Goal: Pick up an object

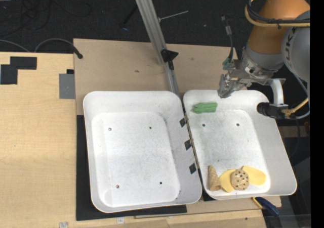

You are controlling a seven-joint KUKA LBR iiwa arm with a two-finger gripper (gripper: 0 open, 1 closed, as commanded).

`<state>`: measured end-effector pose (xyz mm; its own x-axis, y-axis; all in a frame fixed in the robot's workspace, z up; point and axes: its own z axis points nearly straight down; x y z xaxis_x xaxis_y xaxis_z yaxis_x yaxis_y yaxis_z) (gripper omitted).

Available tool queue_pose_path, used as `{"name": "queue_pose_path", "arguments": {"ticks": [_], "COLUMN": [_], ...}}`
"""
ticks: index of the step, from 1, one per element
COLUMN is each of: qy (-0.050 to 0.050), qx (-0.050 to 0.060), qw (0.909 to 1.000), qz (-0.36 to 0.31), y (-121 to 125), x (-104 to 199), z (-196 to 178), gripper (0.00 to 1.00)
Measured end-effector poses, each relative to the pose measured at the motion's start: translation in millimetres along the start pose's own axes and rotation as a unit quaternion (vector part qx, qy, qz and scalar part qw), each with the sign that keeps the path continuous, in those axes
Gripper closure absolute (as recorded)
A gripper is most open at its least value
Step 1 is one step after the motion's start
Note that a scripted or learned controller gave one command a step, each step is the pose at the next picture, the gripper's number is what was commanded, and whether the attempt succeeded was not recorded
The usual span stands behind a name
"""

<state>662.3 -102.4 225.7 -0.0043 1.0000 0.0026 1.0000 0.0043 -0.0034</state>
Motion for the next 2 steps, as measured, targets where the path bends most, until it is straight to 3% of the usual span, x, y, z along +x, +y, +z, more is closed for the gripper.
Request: {"name": "queue_pose_path", "arguments": {"ticks": [2], "qy": [0.0], "qx": [0.001], "qw": [1.0], "qz": [0.001], "y": [-18], "x": [104], "z": [16], "gripper": [1.0]}}
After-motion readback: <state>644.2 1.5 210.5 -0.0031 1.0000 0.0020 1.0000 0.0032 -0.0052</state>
